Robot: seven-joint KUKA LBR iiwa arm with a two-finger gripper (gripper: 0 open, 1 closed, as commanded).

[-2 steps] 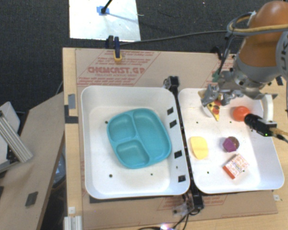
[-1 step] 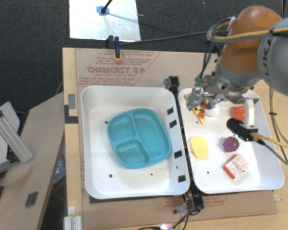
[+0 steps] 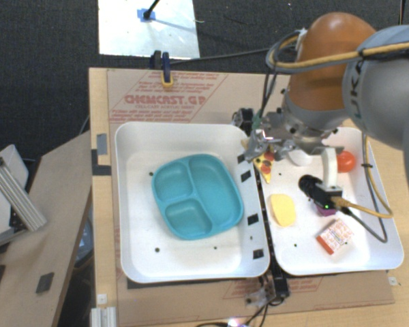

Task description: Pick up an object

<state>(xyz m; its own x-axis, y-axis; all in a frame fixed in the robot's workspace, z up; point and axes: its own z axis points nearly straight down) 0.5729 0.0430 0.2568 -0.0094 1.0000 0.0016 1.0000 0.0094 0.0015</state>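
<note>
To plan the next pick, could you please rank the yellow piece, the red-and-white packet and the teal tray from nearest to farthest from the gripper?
From the gripper:
1. Yellow piece, right bin, just below.
2. Teal tray, left bin.
3. Red-and-white packet, right bin's lower corner.

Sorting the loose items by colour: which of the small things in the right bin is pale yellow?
The flat yellow piece near the divider; the packet is red and white, the ball orange.
</note>
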